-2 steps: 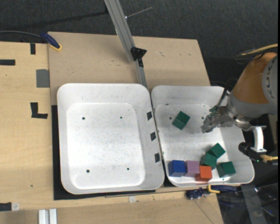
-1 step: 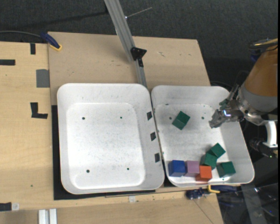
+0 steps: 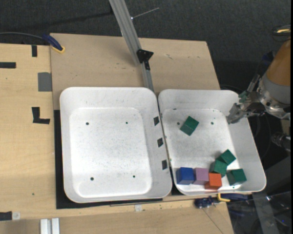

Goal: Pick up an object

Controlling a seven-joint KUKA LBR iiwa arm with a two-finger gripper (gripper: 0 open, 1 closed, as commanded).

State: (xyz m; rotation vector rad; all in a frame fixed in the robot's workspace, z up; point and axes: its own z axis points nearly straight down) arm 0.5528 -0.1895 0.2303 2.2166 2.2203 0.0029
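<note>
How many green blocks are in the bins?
3, all in the right white bin: one small green cube alone near the middle, two green cubes in the front cluster. That cluster may hide another.

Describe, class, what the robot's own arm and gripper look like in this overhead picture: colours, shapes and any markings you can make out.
The arm enters from the right edge of the view as a rounded grey body with a broad orange band above the wrist. At its end is a small dark metal gripper, angular and grey-black, narrowing toward the rim of the right white bin. No lettering or markings can be made out; finer details are too blurred.
</note>
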